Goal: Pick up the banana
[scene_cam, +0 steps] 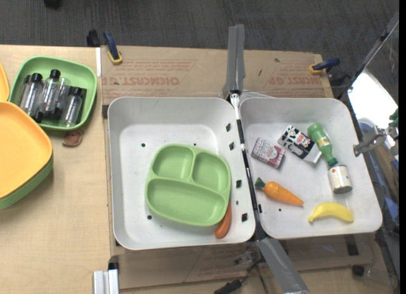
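Observation:
The yellow banana (331,212) lies flat in the right white bin (298,106), near its front right corner, with its curve arching upward in the view. It touches nothing. An orange carrot (282,192) lies a short way to its left, and a small white and silver can (340,178) lies just behind it.
The right bin also holds a green bottle (322,143), a pink packet (268,153) and a black-and-white carton (297,140). In the left bin (127,178) sit a green divided tray (189,186) and a sausage (223,223). Left of the bins are orange plates (22,159) and a green dish of bottles (54,93).

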{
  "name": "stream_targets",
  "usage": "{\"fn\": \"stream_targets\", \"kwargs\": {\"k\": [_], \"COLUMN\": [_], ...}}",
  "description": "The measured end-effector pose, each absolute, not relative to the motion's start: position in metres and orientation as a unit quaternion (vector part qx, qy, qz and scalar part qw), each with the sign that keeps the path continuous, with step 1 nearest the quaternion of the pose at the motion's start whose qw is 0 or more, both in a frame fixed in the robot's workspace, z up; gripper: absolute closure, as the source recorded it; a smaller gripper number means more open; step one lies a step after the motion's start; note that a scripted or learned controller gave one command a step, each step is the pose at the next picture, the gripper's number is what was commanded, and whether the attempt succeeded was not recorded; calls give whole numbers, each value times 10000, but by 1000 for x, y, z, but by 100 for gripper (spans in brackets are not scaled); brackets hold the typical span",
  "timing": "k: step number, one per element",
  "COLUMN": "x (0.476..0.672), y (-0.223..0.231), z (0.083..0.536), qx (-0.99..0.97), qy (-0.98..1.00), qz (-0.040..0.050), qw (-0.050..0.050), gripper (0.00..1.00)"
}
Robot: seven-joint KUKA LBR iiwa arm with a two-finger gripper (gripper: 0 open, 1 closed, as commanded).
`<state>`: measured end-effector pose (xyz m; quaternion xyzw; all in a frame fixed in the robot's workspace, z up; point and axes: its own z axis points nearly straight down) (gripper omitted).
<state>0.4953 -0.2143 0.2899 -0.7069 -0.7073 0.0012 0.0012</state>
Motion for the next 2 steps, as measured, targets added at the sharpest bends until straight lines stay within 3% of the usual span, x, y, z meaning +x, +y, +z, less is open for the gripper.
{"fn": "stream_targets", "kwargs": {"k": [1,2], "x": [477,478], "y": [-192,-148], "z": [240,244], "qx": [-8212,-8390], "qy": [-5707,-5441], "qz": [16,19], "qw": [15,16], "gripper": [0,0]}}
